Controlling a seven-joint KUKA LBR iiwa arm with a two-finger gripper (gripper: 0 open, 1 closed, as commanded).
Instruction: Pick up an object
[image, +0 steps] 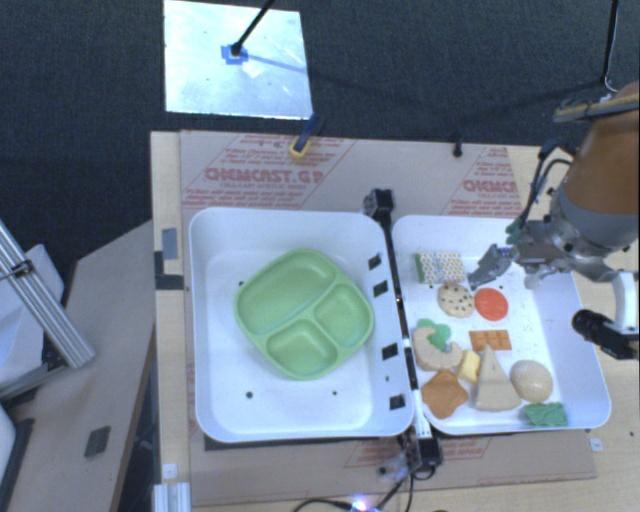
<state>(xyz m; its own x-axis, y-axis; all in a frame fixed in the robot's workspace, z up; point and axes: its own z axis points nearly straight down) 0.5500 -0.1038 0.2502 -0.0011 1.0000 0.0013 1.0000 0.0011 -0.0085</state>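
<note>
Now hand low over right bin, right of frame, fingers' state unclear, cannot tell. Nearest targets: cookie and red disc just below-left. Best centre over one piece, descend straight, avoid crowded neighbours, close only once fingers straddle it

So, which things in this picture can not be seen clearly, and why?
- Gripper, camera view: small and blurred; whether its fingers are open or shut cannot be told.
- Arm: cut off by the right edge.
- Green item at the right bin's near corner: too small to identify.
- Toy foods under the cookie: they overlap, so their edges and full shapes are partly hidden.
</note>
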